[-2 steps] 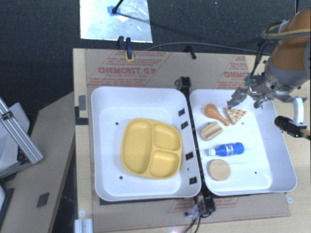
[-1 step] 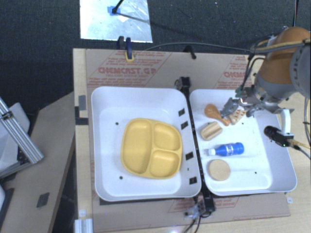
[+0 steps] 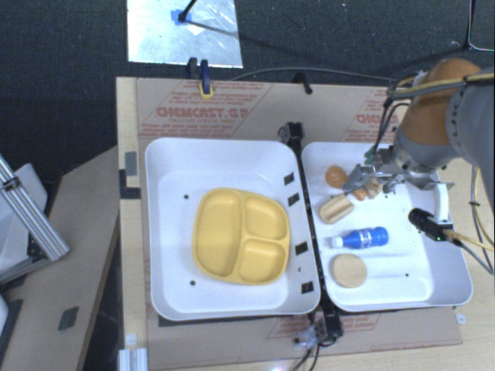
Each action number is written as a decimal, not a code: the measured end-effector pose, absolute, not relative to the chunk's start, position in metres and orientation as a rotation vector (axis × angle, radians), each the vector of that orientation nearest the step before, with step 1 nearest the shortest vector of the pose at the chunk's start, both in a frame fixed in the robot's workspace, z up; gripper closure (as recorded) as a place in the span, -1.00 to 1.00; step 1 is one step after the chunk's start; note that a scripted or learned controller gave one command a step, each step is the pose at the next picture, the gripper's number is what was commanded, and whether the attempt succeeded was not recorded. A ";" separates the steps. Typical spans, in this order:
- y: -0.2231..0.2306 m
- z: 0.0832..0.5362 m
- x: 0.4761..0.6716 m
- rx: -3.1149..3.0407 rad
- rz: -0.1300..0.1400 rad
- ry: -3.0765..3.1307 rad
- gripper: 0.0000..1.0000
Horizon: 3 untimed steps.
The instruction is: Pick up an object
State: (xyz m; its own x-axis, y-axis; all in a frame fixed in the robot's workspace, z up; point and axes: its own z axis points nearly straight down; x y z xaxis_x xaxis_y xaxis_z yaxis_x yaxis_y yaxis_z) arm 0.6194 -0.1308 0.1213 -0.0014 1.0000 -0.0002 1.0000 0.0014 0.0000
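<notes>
My gripper (image 3: 366, 182) hangs low over the upper middle of the right bin (image 3: 445, 284), at the end of the grey arm with its orange band (image 3: 437, 103). A small orange ball (image 3: 335, 176) lies just to its left. A tan bread roll (image 3: 336, 208) lies just below and left of it. A small brownish piece (image 3: 362, 194) sits right under the gripper; I cannot tell whether it is held. Lower in the bin lie a blue bottle (image 3: 362, 239) with a white cap and a round tan biscuit (image 3: 349, 270).
The left bin (image 3: 166, 207) holds a yellow divided plate (image 3: 240, 236). A black divider (image 3: 303, 207) runs between the bins. A black cable part (image 3: 428, 224) hangs over the right bin's right side. A clamp (image 3: 203, 76) stands at the bench's far edge.
</notes>
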 end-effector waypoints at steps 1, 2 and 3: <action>-0.130 0.091 0.626 2.206 0.019 2.214 -1.00; -0.131 0.103 0.625 2.207 0.015 2.215 1.00; -0.136 0.166 0.633 2.212 0.007 2.221 1.00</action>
